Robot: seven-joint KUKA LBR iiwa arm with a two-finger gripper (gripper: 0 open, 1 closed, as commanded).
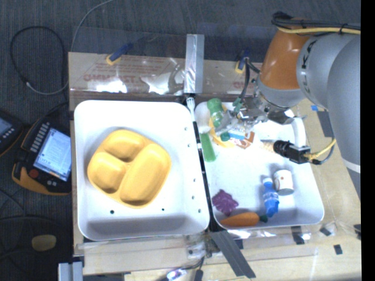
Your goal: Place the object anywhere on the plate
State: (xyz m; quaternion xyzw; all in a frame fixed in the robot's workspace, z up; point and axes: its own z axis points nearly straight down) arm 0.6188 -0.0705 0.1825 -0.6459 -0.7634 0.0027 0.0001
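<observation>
The gripper (245, 115), grip state unclear, hangs over toys in the right bin (304, 212), far from the yellow plate (129, 167)

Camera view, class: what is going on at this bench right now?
A grey arm reaches in from the right, with its gripper low over the far end of the right bin, among a clutter of small items. A carrot, a purple piece and a blue bottle lie near that bin's front. The yellow plate sits in the left bin.
</observation>
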